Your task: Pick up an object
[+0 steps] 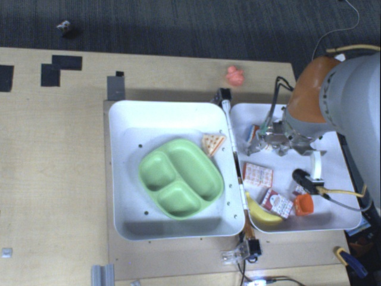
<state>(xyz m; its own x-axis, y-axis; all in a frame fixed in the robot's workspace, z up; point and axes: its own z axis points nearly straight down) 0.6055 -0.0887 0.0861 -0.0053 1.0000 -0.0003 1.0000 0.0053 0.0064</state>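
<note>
Box point(258, 174), white w/ red print: lying flat approx mid right-hand bin point(336, 167), sitting just above banana point(262, 211) & red packet point(278, 203), orange cup point(304, 204) nearby. Gripper point(271, 139) hanging just beyond box, apart from it; opening: can't tell.

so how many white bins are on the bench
2. The left bin in the view holds the green plate; the right bin sits beside it, partly covered by the arm.
</note>
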